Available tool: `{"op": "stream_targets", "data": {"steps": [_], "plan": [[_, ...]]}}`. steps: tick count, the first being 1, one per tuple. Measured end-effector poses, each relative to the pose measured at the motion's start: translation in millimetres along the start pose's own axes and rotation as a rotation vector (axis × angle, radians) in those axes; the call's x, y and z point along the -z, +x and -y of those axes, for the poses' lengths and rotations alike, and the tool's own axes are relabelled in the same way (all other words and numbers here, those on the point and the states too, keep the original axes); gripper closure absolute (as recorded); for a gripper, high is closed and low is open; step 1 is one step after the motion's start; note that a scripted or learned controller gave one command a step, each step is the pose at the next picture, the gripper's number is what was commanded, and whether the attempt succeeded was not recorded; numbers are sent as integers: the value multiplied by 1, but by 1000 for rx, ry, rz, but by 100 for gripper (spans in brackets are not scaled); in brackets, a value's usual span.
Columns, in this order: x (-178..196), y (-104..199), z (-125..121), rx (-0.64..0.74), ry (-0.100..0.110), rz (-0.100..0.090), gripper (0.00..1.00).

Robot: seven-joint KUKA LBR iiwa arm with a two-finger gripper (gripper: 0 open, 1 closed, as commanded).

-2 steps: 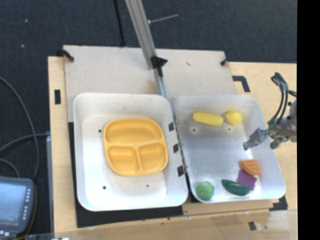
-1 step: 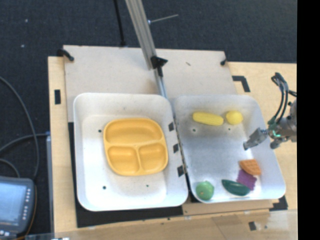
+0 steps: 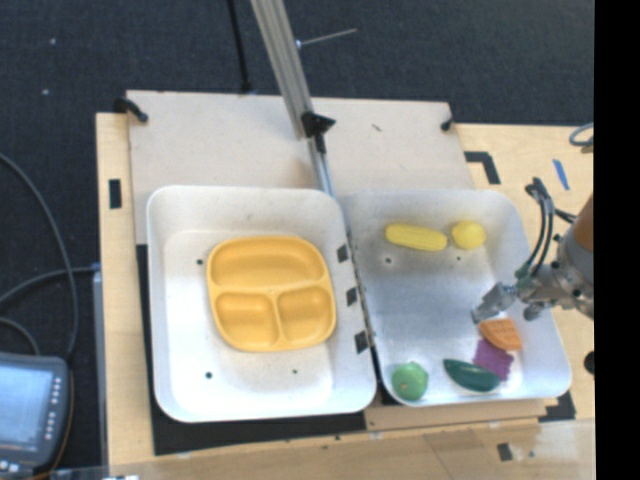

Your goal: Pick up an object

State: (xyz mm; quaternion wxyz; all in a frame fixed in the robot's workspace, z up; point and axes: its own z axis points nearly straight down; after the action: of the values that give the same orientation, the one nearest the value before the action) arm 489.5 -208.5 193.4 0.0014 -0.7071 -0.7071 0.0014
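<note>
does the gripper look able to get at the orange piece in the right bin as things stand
Probably yes. The gripper hangs just above the orange piece near the right bin's right side, with nothing between them. The purple piece touches its lower edge and might get nudged.

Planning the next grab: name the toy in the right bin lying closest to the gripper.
The orange piece, just below the gripper. The purple, dark green, light green and two yellow toys lie farther away.
</note>
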Motion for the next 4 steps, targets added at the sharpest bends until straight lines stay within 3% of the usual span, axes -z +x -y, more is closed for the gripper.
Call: {"op": "stream_targets", "data": {"steps": [1, 2, 3, 4], "plan": [[-61, -3, -4, 0, 0, 0, 0], [-89, -8, -8, -3, -16, 12, 0], [-76, -9, -9, -8, -23, 12, 100], [-32, -13, -12, 3, -11, 3, 100]]}}
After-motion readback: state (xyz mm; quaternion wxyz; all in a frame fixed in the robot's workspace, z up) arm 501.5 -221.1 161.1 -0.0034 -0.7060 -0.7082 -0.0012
